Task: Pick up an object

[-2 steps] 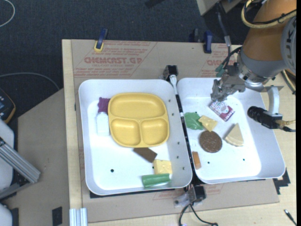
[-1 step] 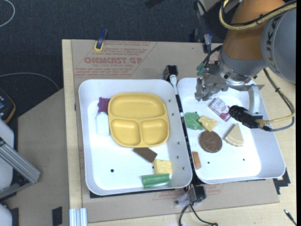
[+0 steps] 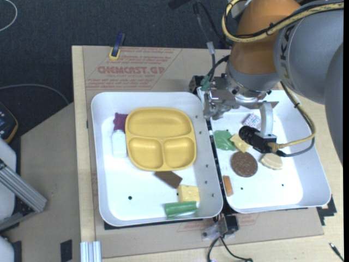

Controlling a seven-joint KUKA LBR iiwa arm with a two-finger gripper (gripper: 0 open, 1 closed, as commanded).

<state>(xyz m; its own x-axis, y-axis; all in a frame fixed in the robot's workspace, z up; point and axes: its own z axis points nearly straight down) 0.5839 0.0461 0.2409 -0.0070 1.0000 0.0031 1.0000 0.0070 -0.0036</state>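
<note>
Objects in right bin [image 3: 302, 192]: green piece [image 3: 223, 140], yellow piece [image 3: 239, 142], brown disc [image 3: 244, 164] and pale oval piece [image 3: 271, 161] are clustered mid-bin. The green and yellow pieces touch, and the disc lies just in front of them.
Orange piece [image 3: 228, 185]: lies against the right bin's left wall, nearer the front, apart from the cluster.
Gripper [image 3: 212, 108]: low over the rims where the two bins meet, toward the far end, just beyond the green piece. Whether it is spread or closed cannot be told, and nothing is seen in its grasp.
Arm [image 3: 311, 42]: grey with an orange band, reaching in from the right above the right bin.
Left bin [image 3: 106, 168]: yellow divided plate [image 3: 161, 138] at centre, with a purple piece [image 3: 120, 120] and a white bottle [image 3: 118, 144] beside its left edge. A brown slab [image 3: 168, 178], yellow block [image 3: 188, 192] and green stick [image 3: 180, 208] lie toward the near right corner.
Bench [image 3: 136, 64]: brown sheet with red lettering beneath both bins.
</note>
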